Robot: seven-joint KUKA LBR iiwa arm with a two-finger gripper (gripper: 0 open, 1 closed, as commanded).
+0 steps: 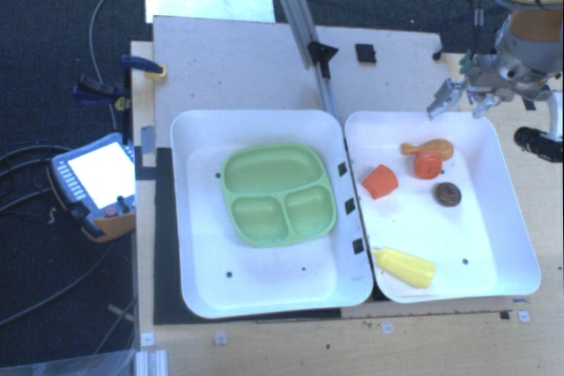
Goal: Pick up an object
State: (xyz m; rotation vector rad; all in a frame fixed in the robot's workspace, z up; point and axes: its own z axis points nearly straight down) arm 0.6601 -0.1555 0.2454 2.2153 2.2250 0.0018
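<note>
From the camera above, my hand (463, 98) hangs at the upper right of the frame, over the far rim of the right bin (515, 189). Its two fingers (440, 104) are spread apart with nothing between them.

The things I could take all lie in that right bin. Nearest me, upper middle of the bin, is an orange toy (428, 156) with a red cup-like piece touching it. It looks light, stiff and smooth, so I judge it may slip; a pinch across its narrow middle seems best. Left of it sits an orange block (381, 181), small, hard-edged and flat-sided, probably the easiest to clamp across its flats. A brown round piece (448, 194) lies low and flat, harder to get fingers under. The yellow bottle (405, 267) lies on its side close to the bin's lower left wall, and it could roll.

The block stands near the wall shared with the left bin (198, 277), where a green plate (278, 194) rests. The middle of the right bin gives open room to come down; the walls crowd the block and the bottle.
</note>
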